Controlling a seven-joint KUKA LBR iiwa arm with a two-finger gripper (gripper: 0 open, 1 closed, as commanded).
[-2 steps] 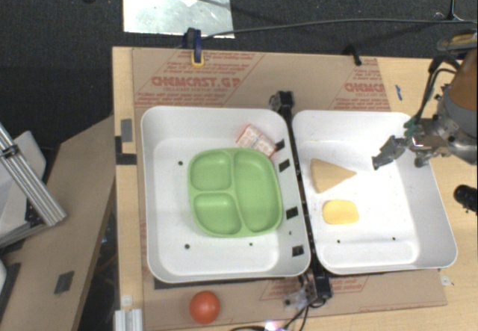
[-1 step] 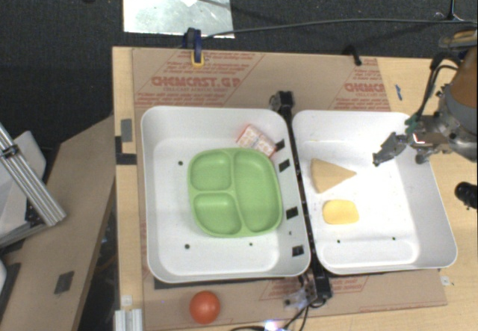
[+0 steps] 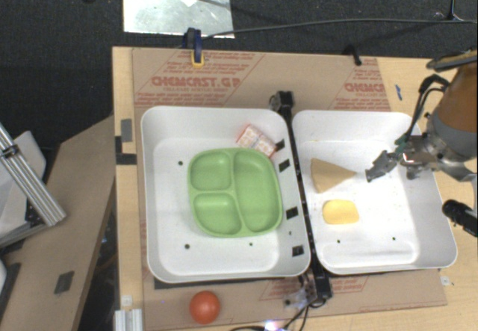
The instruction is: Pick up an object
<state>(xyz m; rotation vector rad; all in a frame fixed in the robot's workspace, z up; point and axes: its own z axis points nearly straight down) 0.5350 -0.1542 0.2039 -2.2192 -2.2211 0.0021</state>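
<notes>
While the grey arm with the orange band (image 3: 455,109) reaches in from the right, its two-finger gripper (image 3: 381,166) hangs over the right shallow white bin (image 3: 429,247), just beside the tan wedge-shaped piece (image 3: 330,173). I cannot tell if the fingers are spread or pressed together; nothing is seen between them. A yellow rounded block (image 3: 340,211) lies near the wedge. The left white bin (image 3: 160,247) holds a green divided plastic tray (image 3: 234,191) and a small pink packet (image 3: 258,139). An orange ball (image 3: 205,306) rests on the cardboard in front of the bins.
</notes>
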